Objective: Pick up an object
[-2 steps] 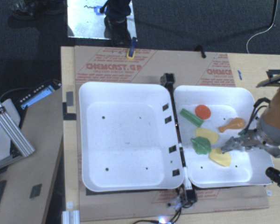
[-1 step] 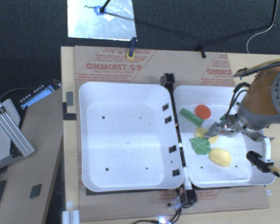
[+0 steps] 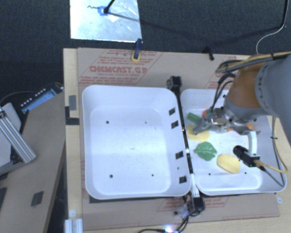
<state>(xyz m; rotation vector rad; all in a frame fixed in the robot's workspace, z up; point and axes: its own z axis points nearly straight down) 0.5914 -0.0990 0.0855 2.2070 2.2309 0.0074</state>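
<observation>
Arm reaches in from frame right, gripper low in the right bin near its left wall, likely lining up a grab; grip state cannot tell. Candidate objects close below: flat yellow piece, crinkled green leaf shape, rounded yellow lump lower right. Left bin sits alongside.

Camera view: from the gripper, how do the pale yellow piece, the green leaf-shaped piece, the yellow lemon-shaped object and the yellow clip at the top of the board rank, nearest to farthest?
From the gripper:
1. Pale yellow piece, right bin, just below the fingertips.
2. Green leaf-shaped piece, lower in the same bin.
3. Yellow lemon-shaped object, toward that bin's lower right.
4. Yellow clip, up on the cardboard's top edge, beyond both bins.
</observation>
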